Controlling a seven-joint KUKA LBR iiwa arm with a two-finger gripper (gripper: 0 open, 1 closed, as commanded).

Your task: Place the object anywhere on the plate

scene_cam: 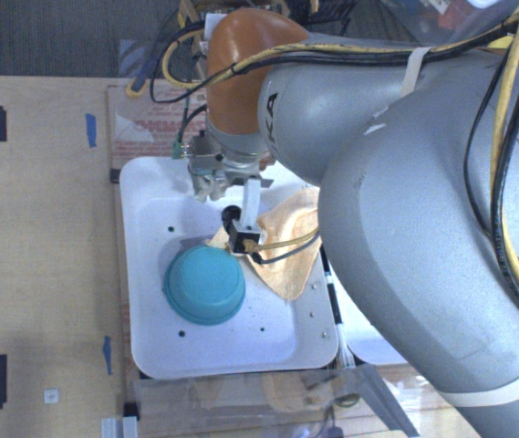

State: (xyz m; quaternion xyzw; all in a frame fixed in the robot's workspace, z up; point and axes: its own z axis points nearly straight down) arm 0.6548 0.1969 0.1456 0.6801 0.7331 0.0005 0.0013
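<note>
Inside, the benchtop bin [273,328] holds a teal bowl [204,286].

Teal bowl [205,284] in left bin [150,336], touching tan cloth [288,249].

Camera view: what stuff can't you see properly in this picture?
- Right bin: the grey arm covers nearly all of it, so its contents are hidden.
- Tan thing beside the teal bowl: its right side runs under the arm; whole shape unclear.
- Gripper: whether it holds anything is too small to tell.
</note>
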